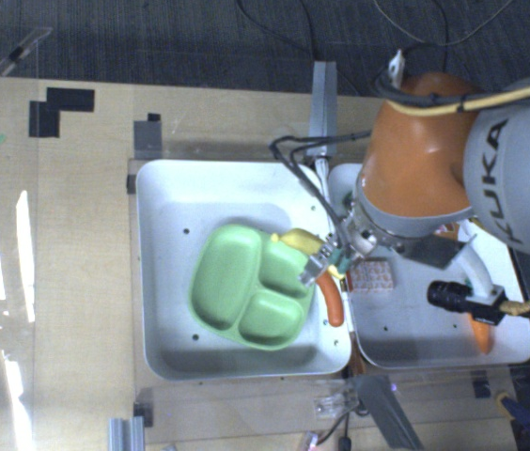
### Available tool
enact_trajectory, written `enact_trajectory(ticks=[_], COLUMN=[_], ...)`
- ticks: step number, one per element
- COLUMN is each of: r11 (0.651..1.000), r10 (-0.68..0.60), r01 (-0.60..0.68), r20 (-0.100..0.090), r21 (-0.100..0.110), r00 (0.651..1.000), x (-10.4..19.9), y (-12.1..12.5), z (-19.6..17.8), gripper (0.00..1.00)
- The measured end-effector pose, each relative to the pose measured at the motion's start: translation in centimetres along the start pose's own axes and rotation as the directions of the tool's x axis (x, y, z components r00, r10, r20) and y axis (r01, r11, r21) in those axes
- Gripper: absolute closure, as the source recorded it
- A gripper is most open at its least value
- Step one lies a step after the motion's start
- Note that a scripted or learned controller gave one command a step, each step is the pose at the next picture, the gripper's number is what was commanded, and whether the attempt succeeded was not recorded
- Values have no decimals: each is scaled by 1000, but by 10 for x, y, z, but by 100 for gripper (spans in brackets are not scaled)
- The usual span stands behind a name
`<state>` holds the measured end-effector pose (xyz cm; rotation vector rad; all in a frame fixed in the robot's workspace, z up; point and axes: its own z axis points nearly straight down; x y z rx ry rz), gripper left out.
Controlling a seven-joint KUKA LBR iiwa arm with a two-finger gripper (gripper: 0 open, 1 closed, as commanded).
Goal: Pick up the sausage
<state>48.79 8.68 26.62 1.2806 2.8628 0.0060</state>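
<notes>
- Gripper [326, 263] hangs at the upper end of the sausage [331, 301], low in the left bin [157, 252] near its right wall; whether it is released or clenched I cannot tell, since the wrist and cables crowd that spot.
- Nothing is visibly gripped, so I do not judge the sausage as held.
- Sausage: an orange-red, short, rounded cylinder lying lengthwise along the left bin's right wall, its top end just beside the gripper and its lower end pointing toward the near edge.
- Handling, as a judgement: it looks like a light toy piece, probably smooth and a little slippery, stiff or slightly yielding, not fragile. Its round section could roll or squirt out of a pinch.
- Best hold, I judge: across its narrow width at mid-length, with the wall side leaving little room for 1 of the 2 sides of the pinch.
- Just left of the sausage sits a green divided tray [246, 287] with 3 compartments, tilted in the bin.
- A yellow piece [298, 241] lies at the tray's upper right corner, close to the gripper.
- Right of the sausage, in the right bin [415, 350], lie a speckled pinkish square [372, 275] and a small orange item [481, 332].
</notes>
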Motion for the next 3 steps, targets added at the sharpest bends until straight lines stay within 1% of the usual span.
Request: enact_trajectory(ticks=[1,2,3], r11=[999,957,913], r10=[44,290,407], r01=[-44,-290,-407], r20=[-2,-1,1], r21=[4,4,-10], r00=[999,957,914], x=[-33,12,19], y=[-31,9,20], z=[82,58,158], gripper=[100,100,100])
